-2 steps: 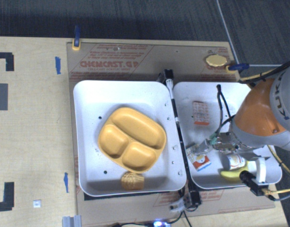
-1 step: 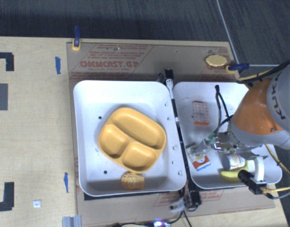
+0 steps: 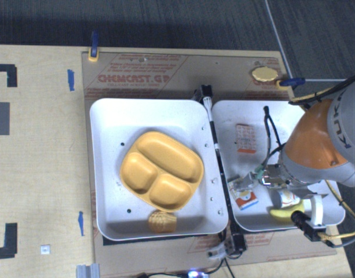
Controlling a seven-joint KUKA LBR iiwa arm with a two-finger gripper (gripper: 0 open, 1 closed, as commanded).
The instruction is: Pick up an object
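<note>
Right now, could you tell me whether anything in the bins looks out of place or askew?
The yellow compartment tray lies upside down and skewed in the left bin. Otherwise nothing stands out.

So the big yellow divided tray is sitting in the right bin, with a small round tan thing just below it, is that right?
Not quite. The camera view shows the yellow divided tray in the left bin, not the right one. The small round tan thing does lie just below it, as you said.

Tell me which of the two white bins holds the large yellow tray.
The left bin holds the yellow tray, a three-compartment dish. The right bin holds small items such as a banana, and the arm reaches into it.
</note>
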